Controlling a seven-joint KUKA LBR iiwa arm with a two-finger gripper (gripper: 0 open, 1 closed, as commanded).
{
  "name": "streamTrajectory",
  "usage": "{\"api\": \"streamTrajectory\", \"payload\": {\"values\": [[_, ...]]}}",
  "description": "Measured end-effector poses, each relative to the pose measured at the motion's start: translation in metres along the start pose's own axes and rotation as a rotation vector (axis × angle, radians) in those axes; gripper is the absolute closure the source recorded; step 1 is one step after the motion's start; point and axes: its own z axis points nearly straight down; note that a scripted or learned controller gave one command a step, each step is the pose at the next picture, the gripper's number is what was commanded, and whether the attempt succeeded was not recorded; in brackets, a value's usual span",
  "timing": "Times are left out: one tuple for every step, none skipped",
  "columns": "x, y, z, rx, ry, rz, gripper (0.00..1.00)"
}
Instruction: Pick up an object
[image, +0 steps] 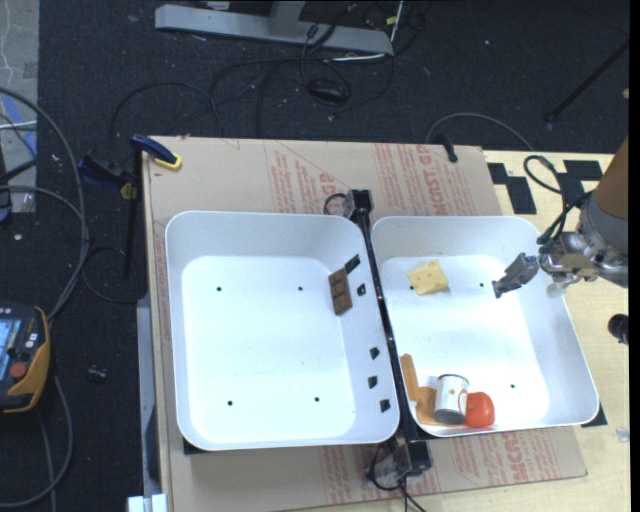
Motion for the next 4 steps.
{"api": "streamTrajectory", "payload": {"values": [[-0.001, -0.02, 0.002, 0.0, 0.0, 0.0, 0.0], [-0.017, 0.044, -0.005, -0.002, -0.001, -0.001, 0.0], [0.022, 0.013, -0.022, -0.002, 0.001, 0.043, 0.0], [0.022, -0.017, 0.002, 0.001, 0.0, 0.0, 0.0]]}}
